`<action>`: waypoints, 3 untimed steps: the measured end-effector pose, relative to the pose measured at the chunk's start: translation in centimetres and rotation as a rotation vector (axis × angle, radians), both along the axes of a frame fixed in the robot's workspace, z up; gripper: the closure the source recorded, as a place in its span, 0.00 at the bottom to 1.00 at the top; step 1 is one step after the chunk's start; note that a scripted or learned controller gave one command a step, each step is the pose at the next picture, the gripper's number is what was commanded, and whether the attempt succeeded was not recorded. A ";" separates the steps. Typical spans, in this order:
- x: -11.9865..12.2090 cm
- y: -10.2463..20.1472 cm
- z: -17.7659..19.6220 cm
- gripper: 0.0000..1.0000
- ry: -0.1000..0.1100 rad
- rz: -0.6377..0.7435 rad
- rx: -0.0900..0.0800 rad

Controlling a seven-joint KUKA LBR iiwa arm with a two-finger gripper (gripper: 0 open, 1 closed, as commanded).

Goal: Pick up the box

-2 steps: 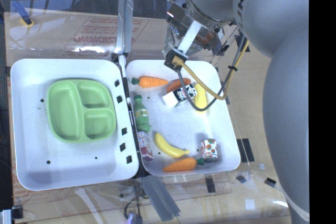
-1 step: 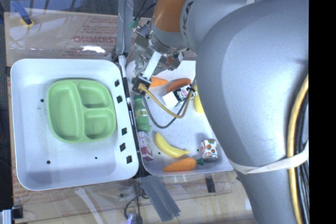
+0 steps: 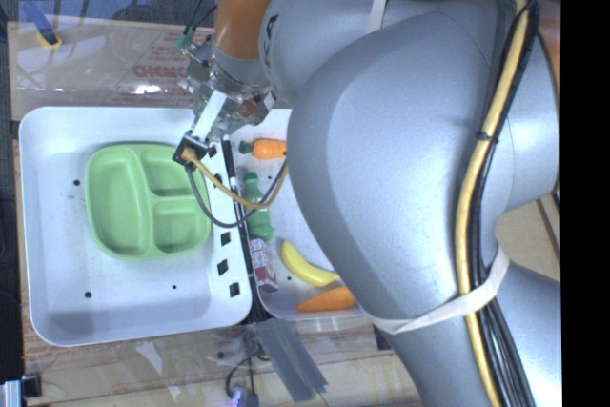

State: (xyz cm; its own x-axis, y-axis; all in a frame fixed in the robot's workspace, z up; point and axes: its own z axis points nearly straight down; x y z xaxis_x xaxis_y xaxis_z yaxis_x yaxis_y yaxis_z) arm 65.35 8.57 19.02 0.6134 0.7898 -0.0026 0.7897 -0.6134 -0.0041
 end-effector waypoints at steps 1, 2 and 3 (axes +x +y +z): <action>-1.3 5.1 -10.0 1.00 0.001 0.187 0.000; -1.2 5.0 -9.7 0.00 -0.003 0.185 0.000; -2.6 -5.4 0.6 0.00 -0.010 0.197 -0.001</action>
